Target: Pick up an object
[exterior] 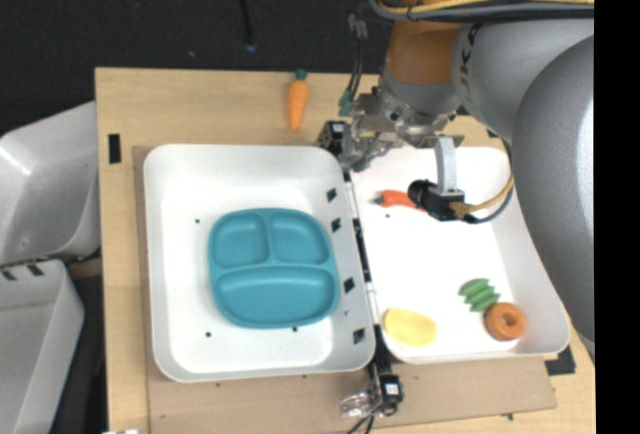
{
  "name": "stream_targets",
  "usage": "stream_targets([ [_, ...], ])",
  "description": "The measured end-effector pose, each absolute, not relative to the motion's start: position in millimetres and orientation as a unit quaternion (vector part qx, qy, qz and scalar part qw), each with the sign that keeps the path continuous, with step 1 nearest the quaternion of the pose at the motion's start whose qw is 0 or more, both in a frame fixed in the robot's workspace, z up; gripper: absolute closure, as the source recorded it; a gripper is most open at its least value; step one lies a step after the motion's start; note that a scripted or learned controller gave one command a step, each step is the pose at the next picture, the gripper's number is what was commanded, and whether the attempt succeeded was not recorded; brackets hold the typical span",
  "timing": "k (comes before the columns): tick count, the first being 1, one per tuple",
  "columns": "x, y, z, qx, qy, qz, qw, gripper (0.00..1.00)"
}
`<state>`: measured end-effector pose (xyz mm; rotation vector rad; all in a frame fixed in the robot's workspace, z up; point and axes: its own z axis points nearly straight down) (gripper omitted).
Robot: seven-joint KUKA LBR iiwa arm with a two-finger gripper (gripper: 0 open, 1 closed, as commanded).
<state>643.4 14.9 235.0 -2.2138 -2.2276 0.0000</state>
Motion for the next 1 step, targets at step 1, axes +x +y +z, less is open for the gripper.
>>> stream_targets([
  [1,639.8,70.1,247.5,-0.704,-0.710,-0.0013,0.000,1.00],
])
